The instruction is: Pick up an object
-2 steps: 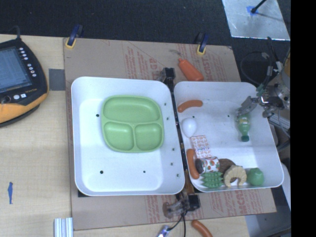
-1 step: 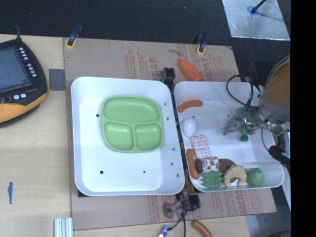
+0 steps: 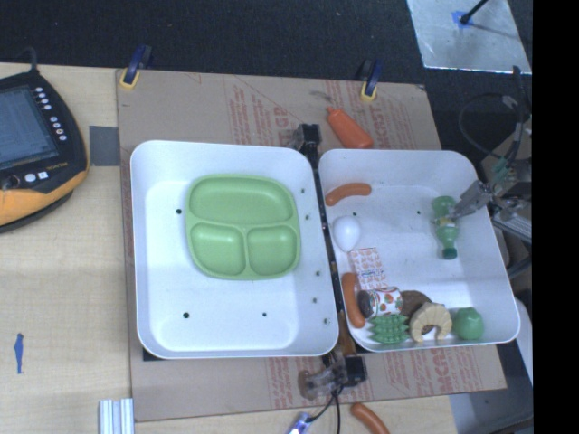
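Pincer (image 3: 463, 202) low at right bin's (image 3: 412, 165) far right edge, tip touching green bottle (image 3: 444, 226). Opening and grip: cannot tell, too small and blurred. Just left of tip: bottle. Further left: sausage (image 3: 348, 192), white egg (image 3: 346, 233). Below-left: croissant (image 3: 431, 321), green ball (image 3: 469, 324), can (image 3: 381, 302). Well left: green divided plate (image 3: 242, 226) in left bin (image 3: 149, 242).

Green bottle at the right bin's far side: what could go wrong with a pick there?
1. The small green plastic bottle lies on its side near the right white bin's wall, so the hand may clip the rim.
2. Being rounded, the bottle could roll away when touched.
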`<state>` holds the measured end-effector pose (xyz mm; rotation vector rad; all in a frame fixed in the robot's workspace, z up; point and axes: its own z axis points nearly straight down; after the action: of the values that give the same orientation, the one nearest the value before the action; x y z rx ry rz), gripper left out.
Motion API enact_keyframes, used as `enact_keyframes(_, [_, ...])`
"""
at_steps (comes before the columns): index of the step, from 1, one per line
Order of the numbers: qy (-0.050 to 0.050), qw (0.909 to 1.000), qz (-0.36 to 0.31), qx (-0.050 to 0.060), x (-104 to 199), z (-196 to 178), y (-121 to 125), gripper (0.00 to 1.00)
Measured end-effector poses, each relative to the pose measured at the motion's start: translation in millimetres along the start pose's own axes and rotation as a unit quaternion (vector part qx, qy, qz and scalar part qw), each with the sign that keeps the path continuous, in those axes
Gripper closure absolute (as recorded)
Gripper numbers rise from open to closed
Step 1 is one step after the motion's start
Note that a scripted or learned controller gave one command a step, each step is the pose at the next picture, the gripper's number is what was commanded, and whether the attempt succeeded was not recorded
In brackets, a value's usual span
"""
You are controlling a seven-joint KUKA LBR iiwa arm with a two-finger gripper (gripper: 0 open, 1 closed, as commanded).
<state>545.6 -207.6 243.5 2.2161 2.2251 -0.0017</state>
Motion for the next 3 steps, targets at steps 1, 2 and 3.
enact_keyframes(1, [0.001, 1.0, -0.001, 0.003, -3.5, 153.0, -0.8, 0.0])
enact_keyframes(2, [0.0, 1.0, -0.001, 0.001, 29.3, 151.4, 49.6, 0.0])
enact_keyframes(3, [0.0, 1.0, -0.002, 0.002, 28.0, 141.2, 49.3, 1.0])
